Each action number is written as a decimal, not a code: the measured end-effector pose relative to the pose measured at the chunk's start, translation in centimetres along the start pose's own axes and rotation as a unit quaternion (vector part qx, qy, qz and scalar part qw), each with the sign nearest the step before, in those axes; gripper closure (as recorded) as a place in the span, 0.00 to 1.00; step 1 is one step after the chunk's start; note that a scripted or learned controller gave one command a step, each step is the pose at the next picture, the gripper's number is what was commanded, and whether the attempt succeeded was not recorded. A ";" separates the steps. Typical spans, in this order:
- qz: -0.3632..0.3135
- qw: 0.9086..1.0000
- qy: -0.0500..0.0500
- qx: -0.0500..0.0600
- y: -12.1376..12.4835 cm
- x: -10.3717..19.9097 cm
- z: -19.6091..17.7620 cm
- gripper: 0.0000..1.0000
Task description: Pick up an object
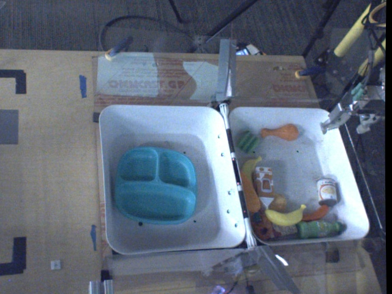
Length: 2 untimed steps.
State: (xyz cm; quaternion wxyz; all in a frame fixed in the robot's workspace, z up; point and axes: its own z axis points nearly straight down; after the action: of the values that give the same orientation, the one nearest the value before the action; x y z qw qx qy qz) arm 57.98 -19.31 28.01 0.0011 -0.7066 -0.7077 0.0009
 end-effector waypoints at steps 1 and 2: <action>-0.133 0.991 -0.001 -0.001 4.3 -1.8 5.9 0.00; -0.153 0.988 -0.001 -0.003 4.2 0.8 18.6 0.00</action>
State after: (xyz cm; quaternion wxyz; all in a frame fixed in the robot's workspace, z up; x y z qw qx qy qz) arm 62.09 -18.49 9.38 -0.0012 -0.5900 -0.8074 -0.0004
